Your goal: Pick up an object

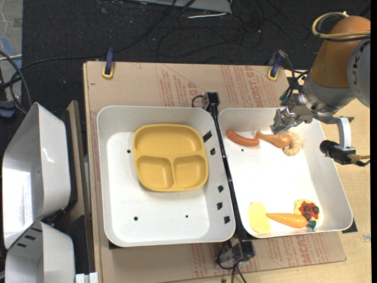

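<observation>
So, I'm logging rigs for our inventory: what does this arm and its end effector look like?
A thick rounded arm, mostly orange in this view with grey at its right side and lower housing. Below it sits a grey metallic end effector, with thin dark cables alongside and a white bracket carrying a black part at its right.

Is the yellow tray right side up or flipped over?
Right side up: the tray in the left bin shows its three hollow compartments facing up.

arm (336,63) | reaching in from right; gripper (285,121) | pointed down, low
</observation>
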You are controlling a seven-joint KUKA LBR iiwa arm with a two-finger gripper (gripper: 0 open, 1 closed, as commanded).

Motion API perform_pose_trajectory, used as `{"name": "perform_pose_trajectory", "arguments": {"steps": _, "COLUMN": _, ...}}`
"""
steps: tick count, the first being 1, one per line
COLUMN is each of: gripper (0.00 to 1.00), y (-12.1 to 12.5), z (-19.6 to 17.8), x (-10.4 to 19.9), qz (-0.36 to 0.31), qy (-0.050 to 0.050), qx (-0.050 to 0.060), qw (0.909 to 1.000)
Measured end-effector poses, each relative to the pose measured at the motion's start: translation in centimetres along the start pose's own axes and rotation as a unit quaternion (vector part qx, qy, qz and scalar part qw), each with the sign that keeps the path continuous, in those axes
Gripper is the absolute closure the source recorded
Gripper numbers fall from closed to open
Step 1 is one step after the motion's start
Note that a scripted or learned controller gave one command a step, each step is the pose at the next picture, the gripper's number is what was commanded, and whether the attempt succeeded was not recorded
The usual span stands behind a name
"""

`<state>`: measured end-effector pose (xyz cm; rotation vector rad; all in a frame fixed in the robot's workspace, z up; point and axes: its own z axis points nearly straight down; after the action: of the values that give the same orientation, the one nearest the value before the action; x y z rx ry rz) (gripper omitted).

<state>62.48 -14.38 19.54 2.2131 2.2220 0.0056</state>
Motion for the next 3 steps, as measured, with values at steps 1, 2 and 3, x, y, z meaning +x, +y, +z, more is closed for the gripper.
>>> {"name": "perform_pose_trajectory", "arguments": {"steps": 1, "gripper": 1.0, "y": 0.2, "z": -4.3, "x": 0.0, "qz": 0.0, "qy": 0.0, "qx": 0.0, "qw": 1.0}}
{"name": "perform_pose_trajectory", "arguments": {"steps": 2, "gripper": 1.0, "y": -0.9, "z": -5.1, "x": 5.1, "qz": -0.002, "qy": 0.001, "qx": 0.003, "qw": 1.0}}
{"name": "perform_pose_trajectory", "arguments": {"steps": 3, "gripper": 1.0, "y": -2.5, "z": -3.7, "x": 9.9, "qz": -0.002, "qy": 0.002, "qx": 0.005, "qw": 1.0}}
